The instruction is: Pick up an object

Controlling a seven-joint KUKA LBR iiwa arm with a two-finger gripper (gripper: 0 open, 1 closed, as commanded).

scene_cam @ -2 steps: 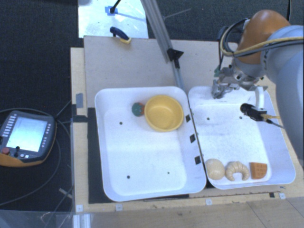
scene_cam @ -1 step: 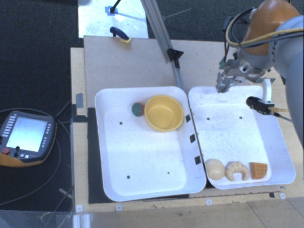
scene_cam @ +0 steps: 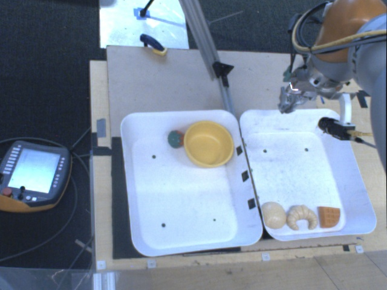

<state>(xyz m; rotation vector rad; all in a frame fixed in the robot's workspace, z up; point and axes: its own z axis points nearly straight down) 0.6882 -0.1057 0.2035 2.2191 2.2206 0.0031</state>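
Camera view: hand [scene_cam: 292,101] over right bin's [scene_cam: 357,180] far rim, croissant [scene_cam: 302,217] well apart.

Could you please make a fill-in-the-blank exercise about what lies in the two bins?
1. The yellow bowl lies in the ____ bin.
2. The small green ball touches the bowl on its ____ side.
3. The croissant lies between the pale egg and the ____ wedge.
4. The gripper hangs above the ____ bin's far edge.

Missing words: left; left; orange; right

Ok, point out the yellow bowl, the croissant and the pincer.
Yellow bowl [scene_cam: 208,143]: camera view, inside bottom.
Croissant [scene_cam: 302,217]: camera view, middle of its curve.
Pincer [scene_cam: 288,105]: camera view, at its tips.
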